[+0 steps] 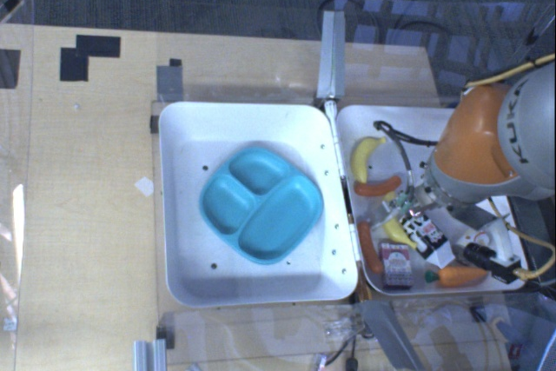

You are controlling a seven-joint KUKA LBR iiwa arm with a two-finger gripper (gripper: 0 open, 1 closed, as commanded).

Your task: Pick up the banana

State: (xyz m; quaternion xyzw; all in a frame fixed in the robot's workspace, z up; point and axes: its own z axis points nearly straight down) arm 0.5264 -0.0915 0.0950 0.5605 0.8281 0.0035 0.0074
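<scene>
The arm (512,130) is a chunky rounded thing, light grey shell with a fat glossy orange band (473,143) wrapped around it above the wrist. You can catch part of the dark KUKA lettering on the grey housing. A yellow cable (521,69) runs along the top of it, and thin black cables (401,137) loop out near the wrist. Lower end gets busy: white and black blocky parts with a bit of exposed green circuitry.

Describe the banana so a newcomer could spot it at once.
Find the right-hand shallow white bin. Near its upper-left corner, by the divider, lies a curved yellow banana just above a red-orange sausage-shaped toy. It is the largest yellow item there, crescent-shaped with a green tip.
</scene>
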